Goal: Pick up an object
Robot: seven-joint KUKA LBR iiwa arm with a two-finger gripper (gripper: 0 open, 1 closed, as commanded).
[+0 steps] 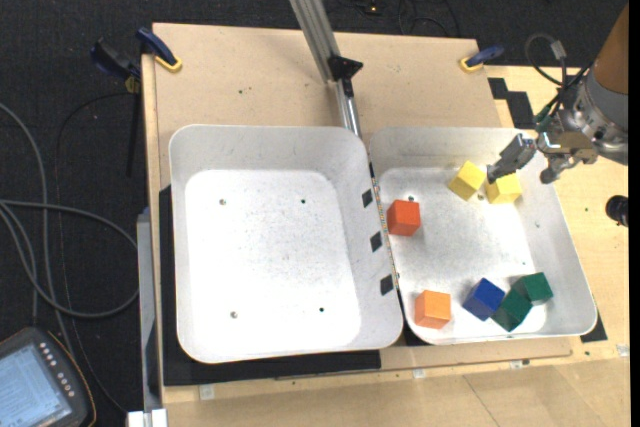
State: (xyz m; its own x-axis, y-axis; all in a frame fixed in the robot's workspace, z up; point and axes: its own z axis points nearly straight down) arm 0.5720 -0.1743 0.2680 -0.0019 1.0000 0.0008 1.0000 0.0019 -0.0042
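The grey arm is reaching in from the right, its orange band showing at the upper right edge, and the gripper point(530, 158) is hanging over the upper right part of the right bin point(560, 235). Its two dark fingers are standing apart, one slanting down to the left toward the blocks, the other sitting further right over the bin's rim, and nothing is lying between them. Just below the left finger, two yellow blocks are sitting side by side: the left yellow block point(466, 180) is turned like a diamond, with a corner pointing down and left, and the right yellow block point(504, 189) is sitting squarer, its edges running nearly along the bin's sides. The two are touching or nearly so; neither has a clear long axis, both being roughly cubic. Near the left wall of the same bin, an orange-red block point(404, 217) is resting alone. Along the bin's lower edge, a lighter orange block point(432, 308) is lying at the left, and a blue block point(485, 298) is sitting beside two green blocks point(524, 300) that are crowding together in the lower right corner. The left bin point(200, 165) is lying next to the right one on the wooden bench point(250, 75), their rims overlapping in the middle.
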